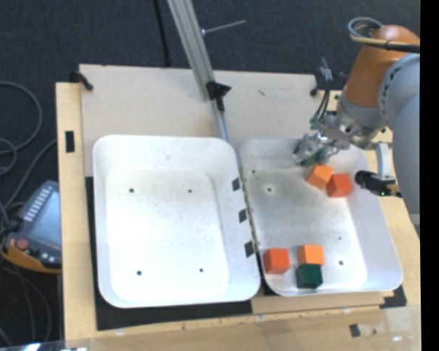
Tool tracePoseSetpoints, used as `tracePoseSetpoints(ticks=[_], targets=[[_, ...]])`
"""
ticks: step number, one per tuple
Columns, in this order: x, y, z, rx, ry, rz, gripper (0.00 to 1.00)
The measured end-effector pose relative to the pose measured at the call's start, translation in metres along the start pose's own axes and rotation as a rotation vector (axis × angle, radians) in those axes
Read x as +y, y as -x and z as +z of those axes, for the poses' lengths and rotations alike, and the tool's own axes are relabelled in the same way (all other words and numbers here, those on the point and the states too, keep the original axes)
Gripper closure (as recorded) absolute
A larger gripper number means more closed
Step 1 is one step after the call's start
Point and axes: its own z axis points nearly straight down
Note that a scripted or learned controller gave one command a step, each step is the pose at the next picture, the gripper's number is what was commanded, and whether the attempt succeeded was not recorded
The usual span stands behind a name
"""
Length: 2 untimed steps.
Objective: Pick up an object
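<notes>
Pendant and cables on floor

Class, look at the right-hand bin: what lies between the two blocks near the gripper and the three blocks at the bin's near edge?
In the camera view, bare white bin floor separates the upper pair from the lower cluster.

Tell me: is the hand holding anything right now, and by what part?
Cannot tell. The hand sits just above the orange block in the right bin, with no block visibly gripped.
</notes>
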Motion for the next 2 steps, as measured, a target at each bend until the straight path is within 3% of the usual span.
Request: tracePoseSetpoints(ticks=[1,2], targets=[[-0.0165,-0.0766,0.0484,-0.004,-0.018,-0.001,1.00],[-0.0116,-0.0785,0.0509,-0.003,0.014,-0.001,0.00]])
